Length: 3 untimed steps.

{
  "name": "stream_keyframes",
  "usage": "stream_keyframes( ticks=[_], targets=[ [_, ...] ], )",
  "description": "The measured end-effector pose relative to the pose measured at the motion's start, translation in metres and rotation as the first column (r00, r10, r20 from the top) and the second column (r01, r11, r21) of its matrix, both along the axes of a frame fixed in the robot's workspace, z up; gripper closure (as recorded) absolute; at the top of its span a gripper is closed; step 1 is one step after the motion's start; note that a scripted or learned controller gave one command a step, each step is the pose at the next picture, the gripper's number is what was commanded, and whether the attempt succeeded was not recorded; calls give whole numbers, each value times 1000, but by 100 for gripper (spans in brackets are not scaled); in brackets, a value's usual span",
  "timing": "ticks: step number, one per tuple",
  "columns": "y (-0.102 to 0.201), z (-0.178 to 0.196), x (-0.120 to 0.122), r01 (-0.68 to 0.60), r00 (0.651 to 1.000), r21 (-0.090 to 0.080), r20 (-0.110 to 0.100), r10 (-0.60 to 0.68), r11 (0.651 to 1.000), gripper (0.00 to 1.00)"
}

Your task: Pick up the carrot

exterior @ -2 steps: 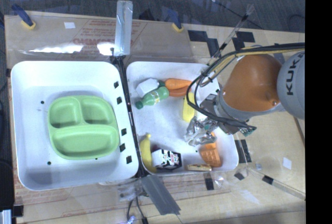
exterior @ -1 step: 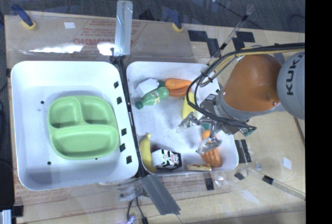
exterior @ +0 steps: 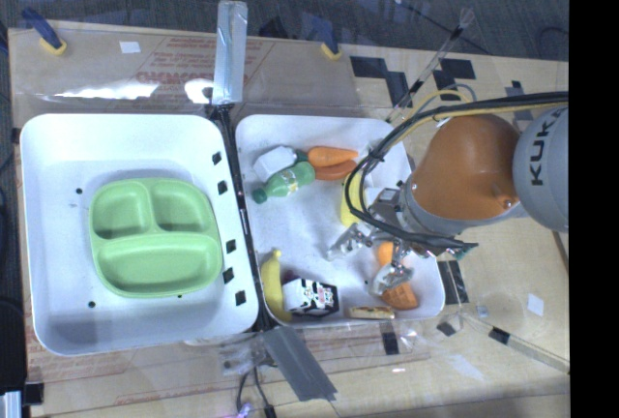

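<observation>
The carrot (exterior: 332, 156) is orange and lies across the far side of the right bin (exterior: 308, 227), beside a green bottle (exterior: 285, 181). My gripper (exterior: 368, 261) hangs low over the near right part of that bin, well short of the carrot. Its metal fingers (exterior: 345, 241) stand spread and open. A small orange item (exterior: 385, 253) lies by the fingers, and I cannot tell whether it touches them. The orange wrist band (exterior: 464, 169) hides the bin's right side.
In the right bin are also a white item (exterior: 274, 160), a yellow item (exterior: 345, 209), a banana (exterior: 272, 283), a black-and-white carton (exterior: 311, 296), an orange chunk (exterior: 399, 295) and a tan piece (exterior: 371, 313). The left bin (exterior: 48, 213) holds a green divided tray (exterior: 153, 235).
</observation>
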State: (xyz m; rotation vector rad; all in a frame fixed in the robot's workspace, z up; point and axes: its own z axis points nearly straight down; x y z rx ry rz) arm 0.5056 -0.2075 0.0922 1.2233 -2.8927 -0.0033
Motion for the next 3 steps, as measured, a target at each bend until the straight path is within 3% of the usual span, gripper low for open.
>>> stream_keyframes(
  ticks=[1, 2, 3],
  targets=[
    [2, 11, 2, -6, 1000, 0, 2, 6, 1000, 100],
    [62, 79, -22, 285, 959, -1, 4, -285, 959, 100],
    [-3, 0, -1, 19, 1000, -1, 3, -19, 1000, 100]
  ],
)
